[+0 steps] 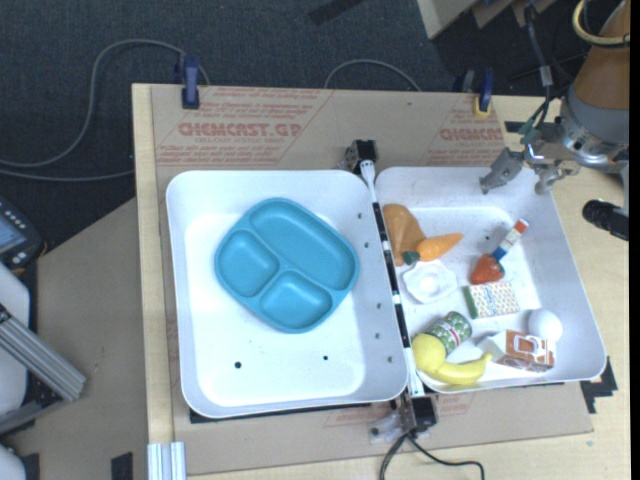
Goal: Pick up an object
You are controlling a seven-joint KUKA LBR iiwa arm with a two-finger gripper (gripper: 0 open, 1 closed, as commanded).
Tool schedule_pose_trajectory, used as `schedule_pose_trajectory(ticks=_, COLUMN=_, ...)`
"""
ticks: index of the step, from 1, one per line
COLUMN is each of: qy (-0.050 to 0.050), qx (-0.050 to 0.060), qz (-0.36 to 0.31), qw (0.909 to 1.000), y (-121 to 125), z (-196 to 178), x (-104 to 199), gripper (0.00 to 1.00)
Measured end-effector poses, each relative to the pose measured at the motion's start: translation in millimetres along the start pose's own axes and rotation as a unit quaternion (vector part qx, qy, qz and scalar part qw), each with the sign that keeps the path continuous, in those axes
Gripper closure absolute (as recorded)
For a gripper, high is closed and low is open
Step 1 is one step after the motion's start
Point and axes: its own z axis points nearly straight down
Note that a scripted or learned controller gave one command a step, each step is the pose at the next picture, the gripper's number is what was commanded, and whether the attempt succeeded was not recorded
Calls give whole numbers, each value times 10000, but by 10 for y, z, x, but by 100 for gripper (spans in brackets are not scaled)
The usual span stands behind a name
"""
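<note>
The gripper (pixel 522 171) hangs over the far rim of the right bin (pixel 575 268), fingers spread with nothing between them. Every object lies in that bin untouched, the carrot (pixel 440 245) nearest, so the pick remains undone

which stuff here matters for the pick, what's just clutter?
In play: claw above the right bin's far rim; candidates carrot, banana, green can, white egg.
Clutter: blue divided plate, left bin, blue clamps.
</note>
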Motion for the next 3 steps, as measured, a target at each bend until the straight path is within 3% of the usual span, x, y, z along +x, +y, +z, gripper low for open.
schedule_pose_trajectory(ticks=1, qy=-52, qx=-130, qz=-13, qw=9999, y=-254, z=681, x=-67, gripper=0)
schedule_pose_trajectory(ticks=3, qy=-77, qx=-160, qz=5, qw=9998, y=-404, z=771, x=79, gripper=0)
